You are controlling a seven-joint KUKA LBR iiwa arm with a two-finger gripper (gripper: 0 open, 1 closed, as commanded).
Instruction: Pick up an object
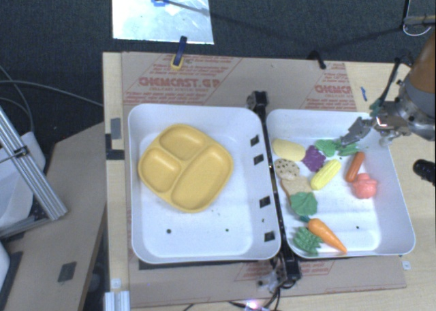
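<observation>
The pincer (355,130), grip unclear, hovers over the green leaf (332,146) near the right bin's (392,194) far edge, where crowded neighbours could spoil the grab.

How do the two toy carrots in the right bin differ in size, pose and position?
The front carrot looks longer than the back carrot. The front carrot lies slanted near the bin's front edge beside a green leafy piece; the back carrot lies steeper, next to the pink toy. Both are orange.
</observation>
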